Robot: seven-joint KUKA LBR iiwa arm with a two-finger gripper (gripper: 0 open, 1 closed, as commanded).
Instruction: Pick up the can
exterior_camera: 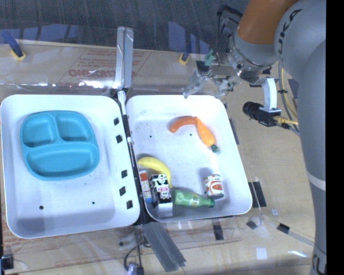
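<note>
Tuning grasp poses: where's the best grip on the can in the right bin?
Grip the can across its round side walls, coming from above. It seems upright near the bin's front right corner, green bottle close on its left, so close the fingers front-to-back.

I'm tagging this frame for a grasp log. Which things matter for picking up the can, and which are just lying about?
Belongs to the job:
can, near the right bin's front
gripper, above that bin's far edge

Just lying about:
carrot
banana
green bottle
milk carton
blue divided plate, left bin
</note>
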